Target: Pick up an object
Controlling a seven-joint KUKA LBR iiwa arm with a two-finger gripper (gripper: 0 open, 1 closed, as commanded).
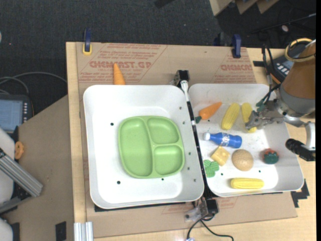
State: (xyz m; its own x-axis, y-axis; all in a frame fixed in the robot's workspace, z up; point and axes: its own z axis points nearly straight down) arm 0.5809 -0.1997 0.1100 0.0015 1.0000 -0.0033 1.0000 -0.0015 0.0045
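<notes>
The arm came in from the right edge of the frame, orange band showing at the upper right, and its hand [257, 120] sat low over the upper right part of the right bin [251, 90], right at the lower end of a short yellow corn cob [246, 112]. Whether that hand was open or closed, I could not tell; the metal parts blurred together there. Just left of it lay a second corn cob [230, 116], tilted, and further left an orange carrot [209, 110] near the bin's left wall. Middle of the bin: a blue bottle [224, 139] on its side, white cap pointing left. Below that, a yellow block [219, 155], a green toy [211, 168] at the lower left, and a tan potato [243, 160] beside them. A long corn cob [247, 184] lay flat along the bottom edge, and a small red and green piece [271, 156] sat off at the right. Over in the left bin [100, 134], a green divided plate [150, 146] took the centre. Up on the bench [150, 59], above the left bin, another carrot [118, 75] lay by itself.
</notes>
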